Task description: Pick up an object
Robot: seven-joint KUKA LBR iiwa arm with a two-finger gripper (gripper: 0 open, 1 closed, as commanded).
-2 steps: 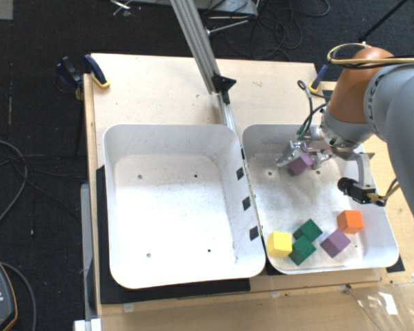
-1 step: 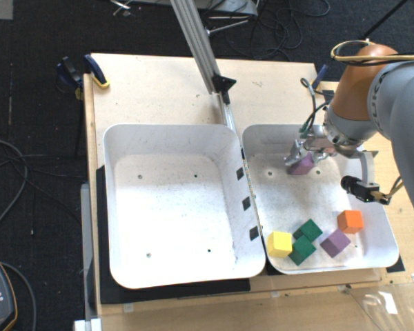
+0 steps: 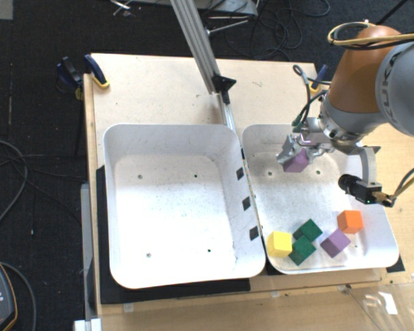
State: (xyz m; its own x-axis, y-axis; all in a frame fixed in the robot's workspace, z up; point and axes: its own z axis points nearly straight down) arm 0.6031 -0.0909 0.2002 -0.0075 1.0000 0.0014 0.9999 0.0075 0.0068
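Purple block (image 3: 298,161) gripped, grasp apparently made.
It sits between the gripper's (image 3: 294,156) closed fingers, over the right bin's (image 3: 383,254) back half. Clear lift unconfirmed; yellow cube (image 3: 279,243) and others lie near front rim.

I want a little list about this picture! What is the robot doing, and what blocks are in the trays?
arm: gripper over the far part of the right bin
held: purple block between its fingers
loose blocks, near end of right bin: yellow cube, two green blocks, second purple cube, orange cube
left bin: white, shallow
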